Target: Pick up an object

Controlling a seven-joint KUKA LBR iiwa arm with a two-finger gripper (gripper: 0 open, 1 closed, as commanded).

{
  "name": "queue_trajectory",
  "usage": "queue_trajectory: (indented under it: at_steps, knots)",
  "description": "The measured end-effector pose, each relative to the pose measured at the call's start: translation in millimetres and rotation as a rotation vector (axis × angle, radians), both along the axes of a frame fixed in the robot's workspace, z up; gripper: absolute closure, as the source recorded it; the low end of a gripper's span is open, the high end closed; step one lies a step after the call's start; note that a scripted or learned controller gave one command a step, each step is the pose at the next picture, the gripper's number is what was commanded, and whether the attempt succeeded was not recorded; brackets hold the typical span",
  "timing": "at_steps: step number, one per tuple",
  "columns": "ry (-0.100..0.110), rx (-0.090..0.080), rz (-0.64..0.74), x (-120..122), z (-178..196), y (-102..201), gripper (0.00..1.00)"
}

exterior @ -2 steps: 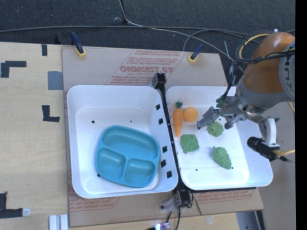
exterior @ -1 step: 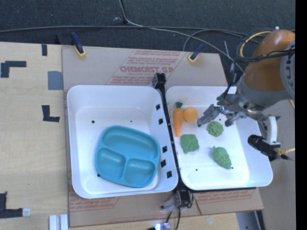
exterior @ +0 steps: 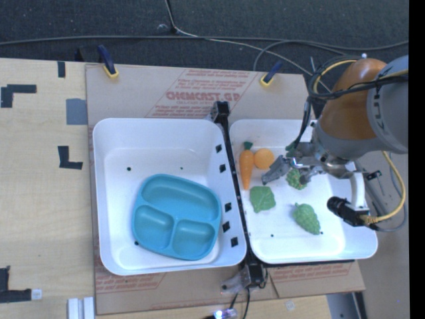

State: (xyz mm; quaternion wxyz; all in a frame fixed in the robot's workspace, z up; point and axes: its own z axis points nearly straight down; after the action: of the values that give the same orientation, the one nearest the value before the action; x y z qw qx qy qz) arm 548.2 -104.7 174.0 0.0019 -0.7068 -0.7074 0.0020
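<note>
A flat brown cardboard sheet (exterior: 199, 95) with red printing covers the bench under 2 shallow white plastic bins set side by side, held at its far edge by 2 blue-and-yellow clamps (exterior: 106, 64).

The left white bin (exterior: 106, 178) holds 1 light-blue plastic tray with 3 compartments (exterior: 176, 216), lying flat toward the near right of that bin.

The right white bin (exterior: 358, 244) touches the left one along a black divider strip (exterior: 229, 178). Over its far right part hangs the grey arm with the orange band (exterior: 355, 108), reaching in from the right, with yellow and black cables looping round it.

The two-finger metal gripper (exterior: 287, 170) sits low in the right bin, its grey fingers (exterior: 275, 172) pointing left. A small green broccoli-like toy piece (exterior: 297, 178) lies right at the fingertips, touching or nearly touching them; how far the fingers are parted, and whether they grip that piece, cannot be told from this slant.

4 other toy foods lie in the right bin. An orange plastic carrot with a green top (exterior: 246, 166) lies along the left wall. A round orange ball-shaped fruit (exterior: 263, 158) rests just beside it on the right, near the gripper. A green leafy vegetable piece (exterior: 262, 199) lies nearer, below the carrot. Another bumpy green vegetable piece (exterior: 307, 218) lies to the right of that, well apart from the gripper.
</note>
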Motion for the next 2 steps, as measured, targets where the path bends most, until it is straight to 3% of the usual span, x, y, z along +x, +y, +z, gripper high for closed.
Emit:
queue_trajectory:
  at_steps: [1,2]
  knots:
    - [0.002,0.000,-0.001,2,-63,-4,0.00]
    - [-0.004,-0.001,0.000,2,-90,-4,0.00]
